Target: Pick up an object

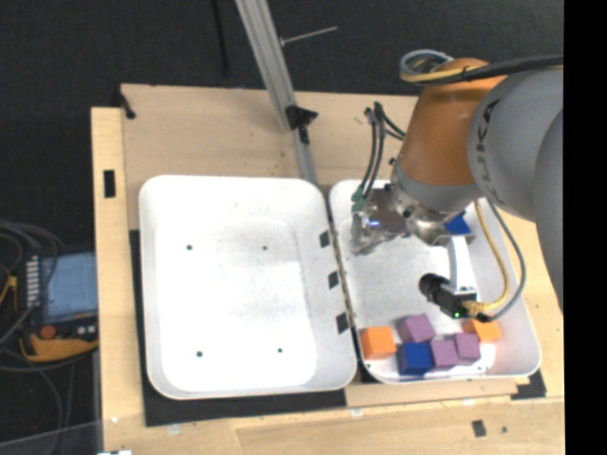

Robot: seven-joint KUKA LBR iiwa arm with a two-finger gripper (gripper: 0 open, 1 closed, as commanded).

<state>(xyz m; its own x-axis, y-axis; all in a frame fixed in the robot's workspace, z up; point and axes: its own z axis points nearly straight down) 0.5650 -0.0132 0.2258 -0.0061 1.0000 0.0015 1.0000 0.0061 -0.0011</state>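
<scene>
My gripper (pixel 365 238) hangs over the far left part of the right bin (pixel 379 282), below the orange wrist band, with nothing visible between its fingers. Blocks lie along the near edge of that bin: an orange block (pixel 378 341), a blue block (pixel 414 358), purple blocks (pixel 415 329) (pixel 445 353) (pixel 467 346) and a small orange block (pixel 487 329). Another blue block (pixel 458 224) peeks out from behind the arm at the far right. The gripper is well away from the near-edge blocks.
The left bin (pixel 237 282) lies beside the right one, sharing a divider edge (pixel 339 273). A slanted metal post (pixel 270 55) rises at the back. A black cable fitting (pixel 441 294) hangs from the arm over the right bin. A pendant (pixel 62 297) sits off the bench at left.
</scene>
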